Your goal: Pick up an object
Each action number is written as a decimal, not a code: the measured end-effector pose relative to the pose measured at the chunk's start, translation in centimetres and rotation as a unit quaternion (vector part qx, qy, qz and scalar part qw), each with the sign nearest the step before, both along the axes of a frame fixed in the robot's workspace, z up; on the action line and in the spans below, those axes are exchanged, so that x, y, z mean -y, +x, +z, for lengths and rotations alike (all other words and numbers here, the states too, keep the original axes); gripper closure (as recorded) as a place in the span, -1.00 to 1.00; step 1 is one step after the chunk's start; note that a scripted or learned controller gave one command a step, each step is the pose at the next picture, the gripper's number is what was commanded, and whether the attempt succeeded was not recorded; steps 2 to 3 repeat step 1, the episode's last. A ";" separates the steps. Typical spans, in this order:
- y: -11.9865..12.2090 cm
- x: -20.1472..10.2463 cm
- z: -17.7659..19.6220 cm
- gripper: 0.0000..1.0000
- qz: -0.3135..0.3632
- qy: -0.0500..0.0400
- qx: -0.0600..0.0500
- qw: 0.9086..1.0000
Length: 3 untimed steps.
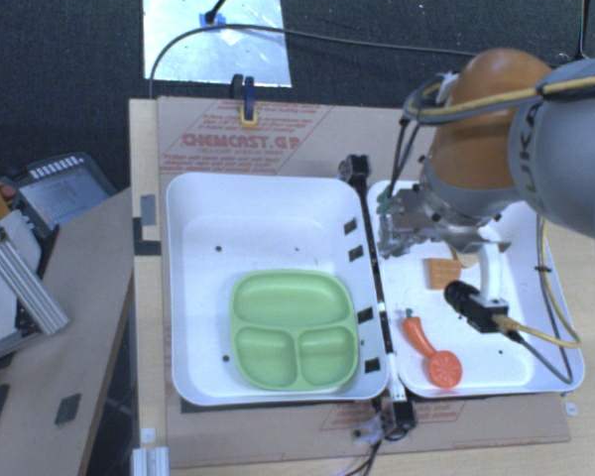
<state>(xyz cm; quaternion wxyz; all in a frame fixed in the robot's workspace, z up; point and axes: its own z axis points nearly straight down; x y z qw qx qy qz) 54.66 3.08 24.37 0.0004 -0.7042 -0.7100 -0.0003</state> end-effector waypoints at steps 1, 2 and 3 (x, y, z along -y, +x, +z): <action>0.6 -5.3 -0.4 1.00 0.001 0.000 0.001 1.000; 0.6 -5.3 -0.4 1.00 0.001 0.000 0.001 1.000; 0.6 -5.3 -0.4 1.00 0.001 0.000 0.001 1.000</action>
